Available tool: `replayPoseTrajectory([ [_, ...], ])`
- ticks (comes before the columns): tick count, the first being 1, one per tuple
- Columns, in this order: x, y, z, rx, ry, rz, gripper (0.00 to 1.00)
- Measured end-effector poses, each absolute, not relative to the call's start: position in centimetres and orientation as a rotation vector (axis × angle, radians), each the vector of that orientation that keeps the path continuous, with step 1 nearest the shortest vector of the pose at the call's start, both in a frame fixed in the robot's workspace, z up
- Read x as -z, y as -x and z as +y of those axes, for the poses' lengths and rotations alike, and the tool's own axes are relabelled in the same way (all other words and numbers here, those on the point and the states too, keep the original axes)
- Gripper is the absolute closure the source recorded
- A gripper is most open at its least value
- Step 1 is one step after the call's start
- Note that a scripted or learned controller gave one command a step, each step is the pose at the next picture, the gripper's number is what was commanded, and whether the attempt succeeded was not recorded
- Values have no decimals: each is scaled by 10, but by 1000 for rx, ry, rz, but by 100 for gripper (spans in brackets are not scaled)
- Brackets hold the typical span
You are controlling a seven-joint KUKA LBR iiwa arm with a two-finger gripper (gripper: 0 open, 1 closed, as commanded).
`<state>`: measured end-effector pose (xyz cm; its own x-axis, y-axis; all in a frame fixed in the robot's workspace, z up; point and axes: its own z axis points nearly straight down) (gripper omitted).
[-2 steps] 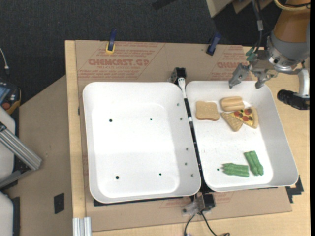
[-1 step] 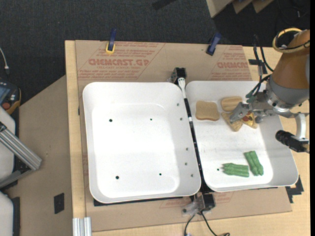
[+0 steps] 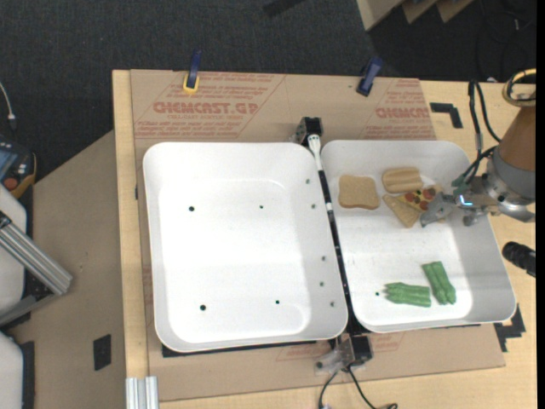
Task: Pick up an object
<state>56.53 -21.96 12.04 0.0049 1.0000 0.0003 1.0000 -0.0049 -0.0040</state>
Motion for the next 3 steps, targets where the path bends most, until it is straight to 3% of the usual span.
replayPoseTrajectory([
  [1, -263, -481, -227, 6, 2236, -2226, 0],
  [2, -395, -482, -160, 17, 2223, -2243, 0],
  [3, -513, -480, -22, 24, 2209, -2249, 0],
])
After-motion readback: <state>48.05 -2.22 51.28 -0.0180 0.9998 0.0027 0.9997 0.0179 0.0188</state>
